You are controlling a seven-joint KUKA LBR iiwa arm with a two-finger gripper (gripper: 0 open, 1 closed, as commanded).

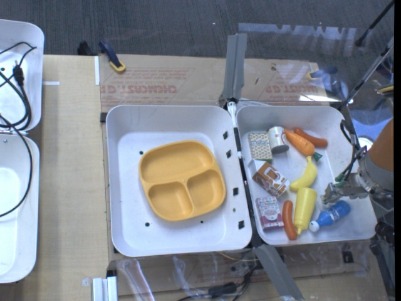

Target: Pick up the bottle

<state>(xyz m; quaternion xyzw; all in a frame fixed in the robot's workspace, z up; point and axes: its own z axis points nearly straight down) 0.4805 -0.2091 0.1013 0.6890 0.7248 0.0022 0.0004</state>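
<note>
A yellow squeeze bottle (304, 207) lies in the right bin (354, 232), near its front. Beside it, to the right, a small blue bottle (331, 216) with a white cap lies on its side. My gripper (339, 195) hangs low over the bin's right part, just above the blue bottle's upper end. The gripper sits right of the yellow bottle. The arm comes in over the bin's right wall.
The right bin also holds a banana (305, 174), a carrot (301, 143), a silver can (277, 139), a brown box (270, 179), a red sausage (289, 220) and small packets (268, 210). A yellow divided plate (182, 180) lies in the left bin (122, 187).
</note>
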